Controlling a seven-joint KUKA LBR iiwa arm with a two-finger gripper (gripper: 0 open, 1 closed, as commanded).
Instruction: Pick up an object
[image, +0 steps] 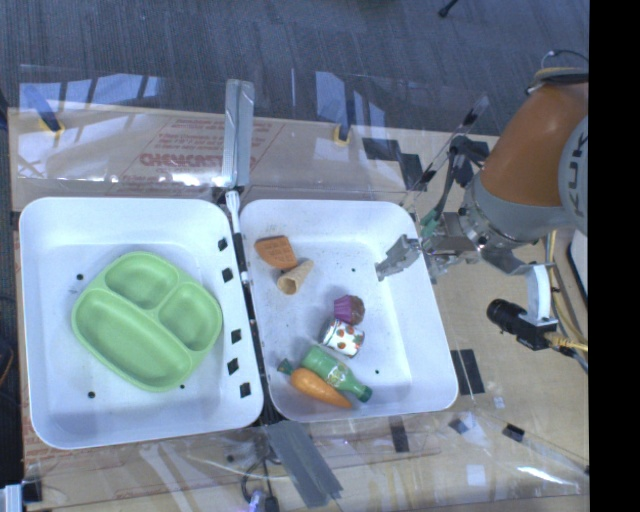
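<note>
The gripper (398, 257) hangs over the right bin (420, 360) near its right rim, towards the back corner; its grey fingers point into the bin, but whether they are apart or together cannot be told from here, and nothing shows between them.

All the loose things lie in that bin. A brown wedge (275, 250) sits near the back-left corner, with a tan cone (295, 277) just beside it towards the middle. A small purple piece (348, 308) lies mid-bin, and touching its front side is a silver can with red spots (342, 338) (its label is too small to read). By the front rim a green bottle (337, 373) lies on its side against an orange carrot (318, 388).

The left bin (50, 400) holds a green divided plate (146, 319) of three compartments. Behind it, red printing on the clear sheet (180, 150) shows mirrored and unreadable.
</note>
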